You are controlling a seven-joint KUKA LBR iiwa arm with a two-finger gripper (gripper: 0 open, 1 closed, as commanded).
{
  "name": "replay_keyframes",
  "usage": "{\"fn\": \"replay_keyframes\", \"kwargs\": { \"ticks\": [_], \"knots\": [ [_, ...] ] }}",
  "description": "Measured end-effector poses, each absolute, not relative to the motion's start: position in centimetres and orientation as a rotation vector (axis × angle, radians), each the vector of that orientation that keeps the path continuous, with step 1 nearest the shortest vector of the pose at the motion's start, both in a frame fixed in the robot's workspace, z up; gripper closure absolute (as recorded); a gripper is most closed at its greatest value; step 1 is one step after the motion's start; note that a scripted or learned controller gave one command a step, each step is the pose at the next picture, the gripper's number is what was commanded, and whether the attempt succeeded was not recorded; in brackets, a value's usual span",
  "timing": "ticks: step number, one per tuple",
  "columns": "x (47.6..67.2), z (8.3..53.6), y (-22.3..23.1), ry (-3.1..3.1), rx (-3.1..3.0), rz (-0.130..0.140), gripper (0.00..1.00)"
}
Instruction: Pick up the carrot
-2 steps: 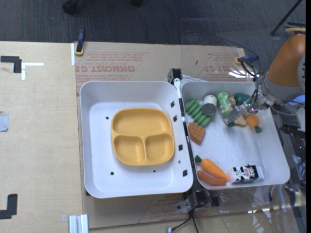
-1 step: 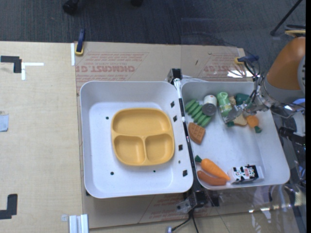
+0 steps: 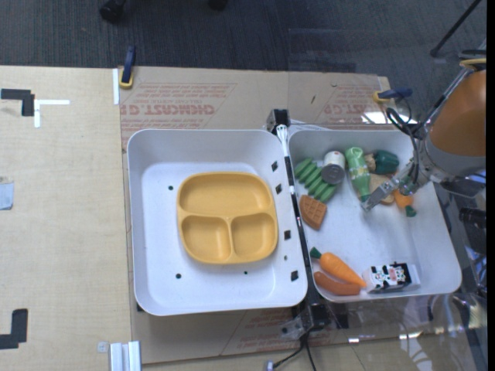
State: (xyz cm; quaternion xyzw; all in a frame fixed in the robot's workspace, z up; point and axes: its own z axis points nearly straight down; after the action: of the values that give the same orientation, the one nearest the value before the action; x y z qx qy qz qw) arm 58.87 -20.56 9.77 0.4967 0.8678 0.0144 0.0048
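Start at the near edge of the right bin [image 3: 433,230]: your carrot [image 3: 340,267] lies there on the bin floor, orange with a green stub pointing up-left, tilted so its tip runs toward the near-right. Touching its near side is a reddish sausage-shaped piece [image 3: 336,284], and just to the right of both lies a small black-and-white carton [image 3: 390,277] on its side. Nothing has hold of the carrot; it rests untouched.

Farther back in the same bin you will find a brown waffle-like piece [image 3: 312,212] near the left wall, then a cluster at the far end: green ridged vegetables [image 3: 315,179], a grey-and-white can [image 3: 333,168], a pale green bottle [image 3: 357,172] and a dark green toy [image 3: 384,161].

The pincer [image 3: 380,195] is down among that far cluster, well apart from the carrot, with a small orange-and-green item [image 3: 404,200] just beside it (possibly a second small vegetable, too small to be sure). You cannot tell from this angle how wide the pincer stands or whether it grips anything.

In the left bin [image 3: 147,230] sits a yellow divided plate [image 3: 228,216], on the cardboard-covered table [image 3: 62,230].

By my reading the task is barely begun: the arm is in the correct bin but at the wrong end. Left to do: move toward the near edge, line up over the carrot clear of the sausage piece, close and lift.
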Motion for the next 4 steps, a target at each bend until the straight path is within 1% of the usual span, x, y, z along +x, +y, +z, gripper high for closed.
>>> {"fn": "replay_keyframes", "kwargs": {
  "ticks": [1, 2, 3, 4],
  "knots": [
    [59.0, 10.5, -21.1, 2.711, 1.552, 0.029, 1.00],
    [63.2, 14.5, -14.1, 2.866, 1.278, -0.001, 1.00],
    [63.2, 14.5, -14.1, 2.866, 1.278, -0.001, 0.00],
    [58.5, 9.6, -20.4, 2.911, 1.145, -0.002, 0.00]
  ]
}}
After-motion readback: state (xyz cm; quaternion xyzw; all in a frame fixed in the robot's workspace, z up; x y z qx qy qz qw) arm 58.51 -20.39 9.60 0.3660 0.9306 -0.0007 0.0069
